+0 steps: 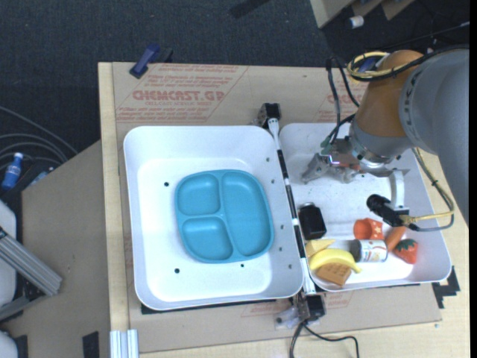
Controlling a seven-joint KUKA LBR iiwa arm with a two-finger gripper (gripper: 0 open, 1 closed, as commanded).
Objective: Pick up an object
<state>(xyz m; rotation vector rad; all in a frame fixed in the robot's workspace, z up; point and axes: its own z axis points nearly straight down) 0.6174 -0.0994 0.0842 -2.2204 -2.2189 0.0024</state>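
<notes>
Two shallow white bins are set side by side on the bench. The left bin (pixel 141 200) is occupied by a blue divided plate (pixel 223 215), which lies flat near its middle. In the right bin (pixel 432 263), a cluster of small objects is gathered along the near edge: a black block (pixel 311 219) beside the dividing wall, a yellow banana (pixel 333 260) over a tan piece, a small jar (pixel 372 251), a red-orange item (pixel 368 229) and a carrot-like piece (pixel 403 246). The gripper (pixel 337 162) is seen low over the far part of the right bin; whether anything is held cannot be told. The cluster lies apart from it, toward the near edge.
</notes>
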